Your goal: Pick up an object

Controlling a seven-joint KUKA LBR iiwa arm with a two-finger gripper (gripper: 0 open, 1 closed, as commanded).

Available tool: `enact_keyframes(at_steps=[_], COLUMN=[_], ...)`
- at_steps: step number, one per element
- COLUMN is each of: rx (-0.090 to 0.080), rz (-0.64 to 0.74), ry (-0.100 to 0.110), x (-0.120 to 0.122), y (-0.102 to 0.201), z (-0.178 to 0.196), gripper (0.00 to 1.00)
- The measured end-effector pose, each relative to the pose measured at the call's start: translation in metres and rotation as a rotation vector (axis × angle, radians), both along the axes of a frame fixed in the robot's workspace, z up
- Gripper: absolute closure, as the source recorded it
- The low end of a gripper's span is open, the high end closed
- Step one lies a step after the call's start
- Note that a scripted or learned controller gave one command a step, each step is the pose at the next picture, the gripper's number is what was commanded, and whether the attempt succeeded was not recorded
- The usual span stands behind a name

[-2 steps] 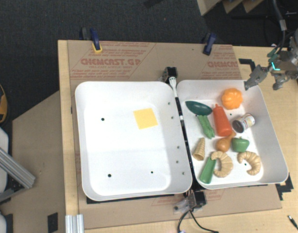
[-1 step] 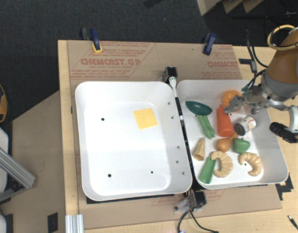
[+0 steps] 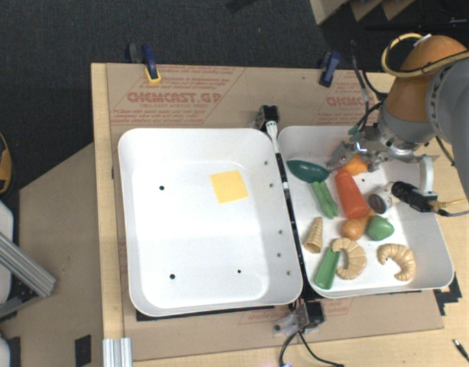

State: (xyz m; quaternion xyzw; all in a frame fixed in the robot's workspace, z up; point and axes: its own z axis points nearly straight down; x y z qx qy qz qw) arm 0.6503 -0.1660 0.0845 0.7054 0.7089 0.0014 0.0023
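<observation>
Here the end effector [image 3: 357,157] hangs low over the right bin [image 3: 437,243].

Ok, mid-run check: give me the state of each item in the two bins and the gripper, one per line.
yellow square: lying flat in the left bin, alone
orange carrot: lying in the right bin, under the gripper
gripper: low over the carrot's top end
teal spoon: lying flat
green bean: lying flat
cone: on its side
croissant: resting flat, untouched

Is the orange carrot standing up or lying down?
Lying down. The orange carrot rests flat on the floor of the right bin, its top end by the gripper, pointing down toward the croissant.
</observation>
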Motion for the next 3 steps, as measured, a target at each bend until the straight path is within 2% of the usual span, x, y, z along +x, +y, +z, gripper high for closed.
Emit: enact_keyframes(at_steps=[1, 2, 3], rx=[-0.001, 0.001, 0.003], rz=[-0.003, 0.001, 0.002], ry=[0.002, -0.002, -0.001], x=[-0.002, 0.018, 0.018], y=[-0.003, 0.061, 0.12], z=[0.012, 0.078, 0.114], gripper=[1.0, 1.0, 1.0])
